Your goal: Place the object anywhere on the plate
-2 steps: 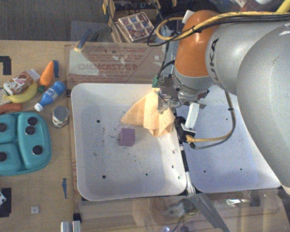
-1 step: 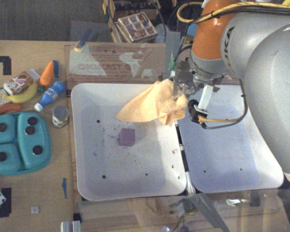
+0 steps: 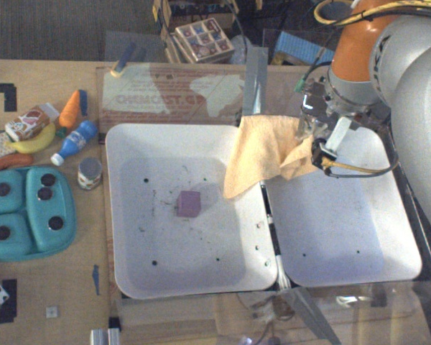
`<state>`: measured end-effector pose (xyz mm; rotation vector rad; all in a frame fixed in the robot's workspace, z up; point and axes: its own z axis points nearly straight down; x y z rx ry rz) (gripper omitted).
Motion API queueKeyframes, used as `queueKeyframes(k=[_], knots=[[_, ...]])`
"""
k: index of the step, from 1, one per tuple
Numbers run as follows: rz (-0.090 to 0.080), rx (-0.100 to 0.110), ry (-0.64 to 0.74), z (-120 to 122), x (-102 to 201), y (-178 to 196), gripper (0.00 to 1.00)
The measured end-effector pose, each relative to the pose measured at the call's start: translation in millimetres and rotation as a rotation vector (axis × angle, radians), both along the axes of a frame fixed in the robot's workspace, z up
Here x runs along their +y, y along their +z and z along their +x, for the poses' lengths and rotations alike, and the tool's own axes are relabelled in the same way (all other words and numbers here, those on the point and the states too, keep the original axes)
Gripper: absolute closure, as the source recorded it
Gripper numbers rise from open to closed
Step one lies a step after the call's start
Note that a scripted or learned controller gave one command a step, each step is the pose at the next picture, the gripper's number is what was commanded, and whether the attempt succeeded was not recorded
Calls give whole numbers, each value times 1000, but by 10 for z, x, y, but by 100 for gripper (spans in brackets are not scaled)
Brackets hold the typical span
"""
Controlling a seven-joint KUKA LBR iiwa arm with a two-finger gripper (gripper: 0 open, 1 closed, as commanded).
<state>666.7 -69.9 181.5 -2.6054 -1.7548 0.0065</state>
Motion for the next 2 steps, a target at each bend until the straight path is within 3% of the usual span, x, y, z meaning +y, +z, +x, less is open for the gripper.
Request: queueKeyframes(k=[1, 2], knots=[[5, 2, 534, -383, -190, 27, 100], [2, -5, 552, -293, 948, 29, 100]])
